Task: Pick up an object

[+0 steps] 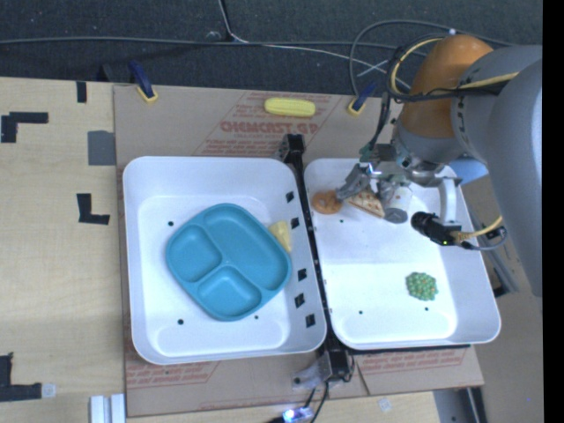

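Right bin (458, 324): gripper (374, 192) low near the back rim, finger state not discernible, pizza slice (366, 204) and cookie (327, 204) just beside it. Green ball (421, 285) stands apart on open floor. Left bin (150, 236): blue tray (227, 261). Cardboard lettering illegible.

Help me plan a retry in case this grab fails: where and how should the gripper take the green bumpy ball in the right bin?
Probably straight down from above, fingers closing across the middle of the green bumpy ball. It looks roundish and low, lying alone on the right bin floor, apart from the walls, so either side seems free.
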{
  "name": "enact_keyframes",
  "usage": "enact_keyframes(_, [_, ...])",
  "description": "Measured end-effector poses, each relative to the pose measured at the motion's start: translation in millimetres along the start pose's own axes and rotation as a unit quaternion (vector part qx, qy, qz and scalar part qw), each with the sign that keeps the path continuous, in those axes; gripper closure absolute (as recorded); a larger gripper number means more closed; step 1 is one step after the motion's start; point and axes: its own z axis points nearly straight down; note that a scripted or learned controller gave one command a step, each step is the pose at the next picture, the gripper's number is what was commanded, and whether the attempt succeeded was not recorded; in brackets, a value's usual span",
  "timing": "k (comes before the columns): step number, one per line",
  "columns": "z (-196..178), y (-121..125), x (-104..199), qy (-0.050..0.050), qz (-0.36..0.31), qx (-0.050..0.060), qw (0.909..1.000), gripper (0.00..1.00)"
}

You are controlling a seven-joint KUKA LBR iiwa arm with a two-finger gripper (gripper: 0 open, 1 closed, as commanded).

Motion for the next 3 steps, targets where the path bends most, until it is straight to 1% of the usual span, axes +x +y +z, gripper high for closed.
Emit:
enact_keyframes(1, [-59,-4,8,0.000,0.000,-0.001,1.0000,1.00])
enact_keyframes(2, [-70,-3,8,0.000,0.000,0.001,1.0000,1.00])
enact_keyframes(3, [-60,4,57,0.000,-0.001,0.002,1.0000,1.00])
